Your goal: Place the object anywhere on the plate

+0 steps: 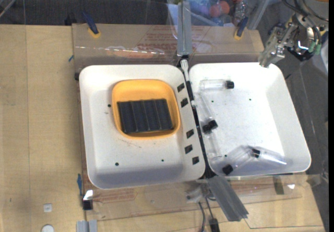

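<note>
One dark ridged block (144,116) already lies on the orange plate (119,92); gripper (273,48) hangs far right, grasp state unclear.

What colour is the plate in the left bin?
Orange-yellow; the plate shows best in the camera view.

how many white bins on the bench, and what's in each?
2. The left bin holds an orange plate with a dark ribbed object on it. The right bin holds clear plastic items: one near its top, one near its bottom.
</note>
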`<state>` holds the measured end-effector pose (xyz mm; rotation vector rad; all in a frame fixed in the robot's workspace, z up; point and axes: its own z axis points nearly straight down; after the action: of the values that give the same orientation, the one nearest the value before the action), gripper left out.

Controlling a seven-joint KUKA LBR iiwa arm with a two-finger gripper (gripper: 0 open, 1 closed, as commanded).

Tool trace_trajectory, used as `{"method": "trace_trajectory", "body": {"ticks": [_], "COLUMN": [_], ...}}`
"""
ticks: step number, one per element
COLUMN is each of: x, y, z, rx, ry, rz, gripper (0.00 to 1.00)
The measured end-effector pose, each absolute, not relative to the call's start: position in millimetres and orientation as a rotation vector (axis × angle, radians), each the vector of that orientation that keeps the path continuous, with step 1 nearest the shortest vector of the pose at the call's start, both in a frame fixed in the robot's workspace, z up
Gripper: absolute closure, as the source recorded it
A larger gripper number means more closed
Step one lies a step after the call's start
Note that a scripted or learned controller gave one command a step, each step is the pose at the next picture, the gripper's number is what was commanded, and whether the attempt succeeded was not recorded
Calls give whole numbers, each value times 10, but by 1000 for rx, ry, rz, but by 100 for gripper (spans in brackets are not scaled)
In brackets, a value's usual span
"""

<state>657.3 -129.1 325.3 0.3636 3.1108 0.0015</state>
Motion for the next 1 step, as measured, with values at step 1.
{"method": "trace_trajectory", "body": {"ticks": [1], "x": [6500], "y": [-2072], "z": [3293], "rx": [92], "ry": [3129], "rz": [-1], "gripper": [100]}}
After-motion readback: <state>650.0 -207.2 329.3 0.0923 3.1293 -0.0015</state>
